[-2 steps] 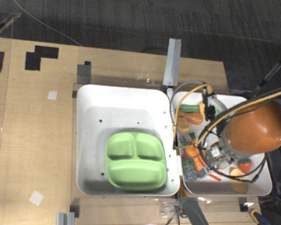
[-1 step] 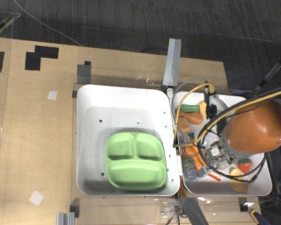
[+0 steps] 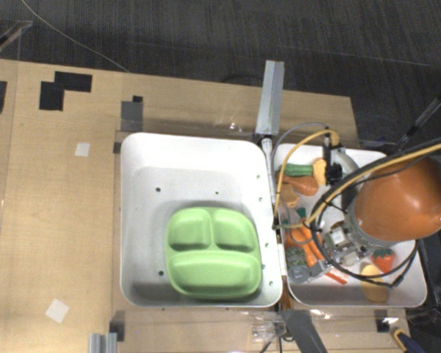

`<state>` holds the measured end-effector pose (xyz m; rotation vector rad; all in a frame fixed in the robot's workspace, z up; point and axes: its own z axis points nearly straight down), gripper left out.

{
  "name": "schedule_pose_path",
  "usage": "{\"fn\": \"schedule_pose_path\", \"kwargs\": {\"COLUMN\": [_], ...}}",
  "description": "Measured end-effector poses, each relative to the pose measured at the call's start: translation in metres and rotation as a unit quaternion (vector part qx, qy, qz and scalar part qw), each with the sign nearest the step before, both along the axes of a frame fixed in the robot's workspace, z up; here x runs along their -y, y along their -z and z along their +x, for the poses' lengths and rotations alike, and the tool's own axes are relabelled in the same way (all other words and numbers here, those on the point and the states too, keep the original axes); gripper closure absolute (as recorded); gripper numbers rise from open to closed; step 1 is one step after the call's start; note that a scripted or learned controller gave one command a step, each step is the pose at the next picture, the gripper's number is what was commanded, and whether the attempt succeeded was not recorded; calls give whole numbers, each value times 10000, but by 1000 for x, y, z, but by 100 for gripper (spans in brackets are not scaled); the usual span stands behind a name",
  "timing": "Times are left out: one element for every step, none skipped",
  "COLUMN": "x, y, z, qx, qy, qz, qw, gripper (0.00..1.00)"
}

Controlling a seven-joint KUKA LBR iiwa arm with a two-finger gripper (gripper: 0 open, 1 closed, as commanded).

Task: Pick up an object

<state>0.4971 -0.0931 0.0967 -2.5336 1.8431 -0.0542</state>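
The right bin (image 3: 413,293) holds several small toy foods: a green piece (image 3: 297,170), a pale yellow piece (image 3: 320,168), an orange-brown piece (image 3: 304,187), orange carrot-like pieces (image 3: 306,239), a red piece (image 3: 383,259) and a yellow piece (image 3: 372,270). The arm's orange band (image 3: 402,200) hangs low over this bin and covers its middle. The gripper (image 3: 340,243) sits beneath it among cables, down near the orange pieces; its fingertips are hidden.
The left bin (image 3: 143,175) holds a green three-compartment tray (image 3: 213,251). A metal post (image 3: 270,99) stands behind the divider between the bins. Yellow and black cables (image 3: 311,140) loop over the right bin's back. Wooden benchtop (image 3: 48,222) stretches to the left.
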Motion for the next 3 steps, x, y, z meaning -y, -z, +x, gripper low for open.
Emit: {"fn": "schedule_pose_path", "kwargs": {"x": [1,1,1], "y": [0,0,0], "z": [0,3,4], "qx": [4,-6,-14], "qy": [424,726,750], "qz": [-5,-10,-15], "qw": [9991,9974,9972], "gripper": [0,0,0]}}
